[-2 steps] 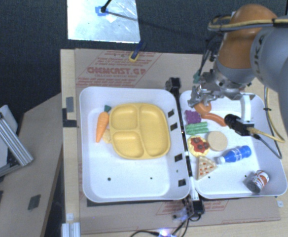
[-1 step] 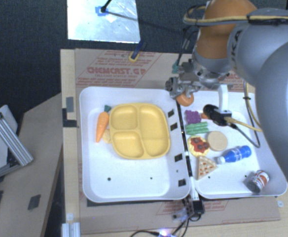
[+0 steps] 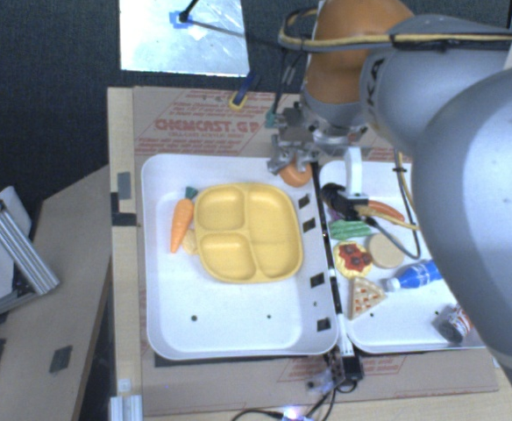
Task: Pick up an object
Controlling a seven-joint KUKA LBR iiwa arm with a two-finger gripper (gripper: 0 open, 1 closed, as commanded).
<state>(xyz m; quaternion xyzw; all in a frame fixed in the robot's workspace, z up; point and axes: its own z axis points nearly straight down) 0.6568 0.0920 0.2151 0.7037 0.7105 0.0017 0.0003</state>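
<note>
Two white bins sat side by side on the bench. The left bin (image 3: 164, 323) held a yellow sectioned plate (image 3: 243, 232) at its middle, its compartments bare; just beside the plate's left edge lay a toy carrot (image 3: 181, 224), tip pointing down toward the near side, green top toward the far wall. The right bin (image 3: 405, 331) was the crowded one: a green leafy piece (image 3: 351, 229) lay near the divider; a red-and-orange pepper-like piece (image 3: 380, 210) sat just behind it; a round pizza-like disc (image 3: 354, 258) with red topping touched a pale round cookie (image 3: 385, 252); a pizza slice (image 3: 366, 296) lay nearer the front; a blue bottle (image 3: 414, 276) lay on its side by the arm's edge; a small grey metallic thing (image 3: 453, 324) sat at the near right corner. The arm (image 3: 466, 147) swept in big and grey from the right, its orange band (image 3: 348, 51) high above the wrist; the gripper (image 3: 293, 167) hung down over the far end of the divider between the bins; a small orange object (image 3: 295, 175) sat right at its tip, and I couldn't tell if it was truly pinched there.
</note>
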